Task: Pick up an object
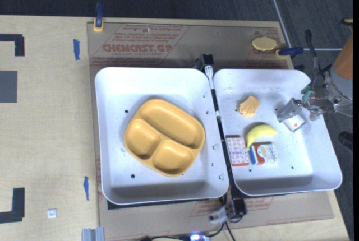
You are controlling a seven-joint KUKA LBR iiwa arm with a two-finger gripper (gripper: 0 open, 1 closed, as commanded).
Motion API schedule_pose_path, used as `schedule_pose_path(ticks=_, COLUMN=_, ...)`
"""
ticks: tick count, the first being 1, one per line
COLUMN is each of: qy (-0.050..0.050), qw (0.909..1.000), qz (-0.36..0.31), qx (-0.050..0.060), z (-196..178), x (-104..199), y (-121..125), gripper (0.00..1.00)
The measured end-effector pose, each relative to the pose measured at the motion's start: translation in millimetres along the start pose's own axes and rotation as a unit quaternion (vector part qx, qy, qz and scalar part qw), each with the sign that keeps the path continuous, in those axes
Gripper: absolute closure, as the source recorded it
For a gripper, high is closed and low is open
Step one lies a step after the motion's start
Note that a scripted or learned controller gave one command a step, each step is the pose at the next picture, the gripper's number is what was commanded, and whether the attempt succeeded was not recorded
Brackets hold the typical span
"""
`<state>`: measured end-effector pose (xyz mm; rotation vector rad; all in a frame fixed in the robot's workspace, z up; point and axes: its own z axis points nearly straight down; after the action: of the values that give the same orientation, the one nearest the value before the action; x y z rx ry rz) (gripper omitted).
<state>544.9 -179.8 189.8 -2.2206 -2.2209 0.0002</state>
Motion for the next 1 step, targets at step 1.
schedule_pose_path(ticks=1, qy=-0.001, qw=1.0, qz=0.0, qx=-0.006, z=89.8, x=24.4, y=1.0, gripper=0.0)
